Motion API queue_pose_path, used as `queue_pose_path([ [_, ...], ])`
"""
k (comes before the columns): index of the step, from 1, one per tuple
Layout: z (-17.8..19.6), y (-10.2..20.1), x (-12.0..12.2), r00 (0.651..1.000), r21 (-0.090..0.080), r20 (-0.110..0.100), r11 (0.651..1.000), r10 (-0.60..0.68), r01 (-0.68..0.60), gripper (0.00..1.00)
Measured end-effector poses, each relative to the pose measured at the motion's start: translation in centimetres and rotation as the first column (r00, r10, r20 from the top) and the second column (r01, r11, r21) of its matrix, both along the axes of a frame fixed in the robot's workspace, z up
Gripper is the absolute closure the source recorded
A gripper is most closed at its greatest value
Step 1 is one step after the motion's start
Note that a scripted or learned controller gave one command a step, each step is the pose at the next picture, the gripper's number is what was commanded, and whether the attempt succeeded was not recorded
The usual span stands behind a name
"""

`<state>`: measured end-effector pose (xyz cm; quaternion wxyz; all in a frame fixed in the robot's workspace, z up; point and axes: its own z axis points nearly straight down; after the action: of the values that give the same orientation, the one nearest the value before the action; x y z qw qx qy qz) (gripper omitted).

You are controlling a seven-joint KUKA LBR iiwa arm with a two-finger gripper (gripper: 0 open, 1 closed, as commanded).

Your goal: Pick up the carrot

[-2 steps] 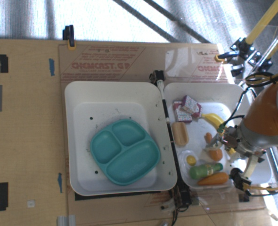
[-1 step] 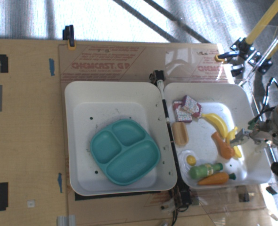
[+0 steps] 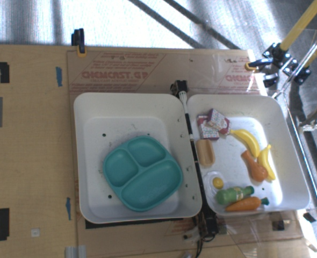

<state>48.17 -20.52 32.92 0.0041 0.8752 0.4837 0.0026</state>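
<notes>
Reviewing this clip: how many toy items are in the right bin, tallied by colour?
Yellow: 2, bananas
Orange: 2, carrot, drumstick
Green: 1, bottle
Tan: 1, bun
White and yellow: 1, egg
Red and white: 1, carton pile
Total: 8

Red print on clear sheet (image 3: 164, 71) behind the left bin (image 3: 88, 144): "CHEMCAST GP" legible just past the bin's far rim, smaller lines above it too fine to read. Same red print repeated past the far right corner of that bin, mostly washed out by glare. Small carton's (image 3: 215, 123) label unreadable.
</notes>
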Motion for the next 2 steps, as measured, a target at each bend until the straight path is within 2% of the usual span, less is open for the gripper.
queue_pose_path([
  [1,-5.3,8.0,-0.2,0.999,0.009,-0.015,1.0,0.028,-0.028,0.0],
  [2,-11.3,13.9,-0.2,0.959,0.007,-0.019,0.959,-0.281,0.282,0.0],
])
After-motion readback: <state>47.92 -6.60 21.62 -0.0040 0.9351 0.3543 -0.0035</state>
